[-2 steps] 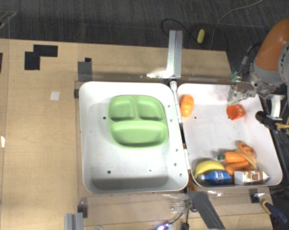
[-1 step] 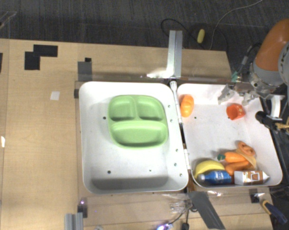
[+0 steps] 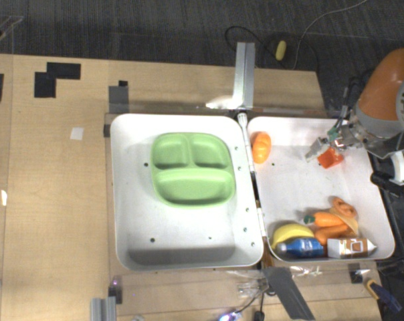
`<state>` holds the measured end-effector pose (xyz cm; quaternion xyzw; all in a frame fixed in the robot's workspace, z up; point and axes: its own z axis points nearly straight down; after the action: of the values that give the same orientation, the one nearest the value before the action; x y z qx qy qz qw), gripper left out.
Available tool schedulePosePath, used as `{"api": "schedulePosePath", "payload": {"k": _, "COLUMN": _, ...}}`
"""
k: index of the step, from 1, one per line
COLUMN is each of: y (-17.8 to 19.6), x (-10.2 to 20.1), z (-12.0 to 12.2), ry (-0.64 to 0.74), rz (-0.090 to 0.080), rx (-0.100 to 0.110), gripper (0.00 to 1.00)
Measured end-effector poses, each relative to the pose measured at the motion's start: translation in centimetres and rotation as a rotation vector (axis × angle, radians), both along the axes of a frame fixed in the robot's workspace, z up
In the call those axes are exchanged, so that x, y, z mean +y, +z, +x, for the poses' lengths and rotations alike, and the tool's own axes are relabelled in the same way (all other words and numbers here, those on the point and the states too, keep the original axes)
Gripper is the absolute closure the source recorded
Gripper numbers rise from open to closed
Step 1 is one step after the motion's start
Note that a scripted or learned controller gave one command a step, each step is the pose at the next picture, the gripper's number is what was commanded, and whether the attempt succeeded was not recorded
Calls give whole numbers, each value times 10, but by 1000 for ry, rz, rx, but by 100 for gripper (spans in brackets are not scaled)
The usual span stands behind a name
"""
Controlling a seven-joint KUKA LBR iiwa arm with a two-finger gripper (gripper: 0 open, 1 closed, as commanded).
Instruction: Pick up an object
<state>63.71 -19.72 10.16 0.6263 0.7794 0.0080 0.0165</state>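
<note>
My gripper [image 3: 326, 148] hangs over the upper right part of the right bin [image 3: 289, 186], at the end of the grey arm with the orange band [image 3: 384, 92]. A small red object [image 3: 330, 158] lies right at its tip, touching or just under it; whether it is gripped is unclear. An orange fruit [image 3: 261, 146] rests against the bin's left wall. In the bin's near corner are heaped a yellow banana [image 3: 292, 232], a blue bottle [image 3: 302, 248], an orange carrot [image 3: 332, 220] and a white bottle with a brown label [image 3: 350, 248].
The left bin [image 3: 132, 206] holds a green divided plate [image 3: 192, 168]. A metal post [image 3: 245, 72] stands behind the ridge between the bins. Bare bin floor lies between the gripper and the heap.
</note>
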Motion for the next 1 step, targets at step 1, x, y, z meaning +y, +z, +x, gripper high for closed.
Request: {"api": "schedulePosePath", "payload": {"k": 1, "y": 15, "x": -2, "z": 4, "ry": 0, "rz": -9, "rx": -16, "gripper": 100}}
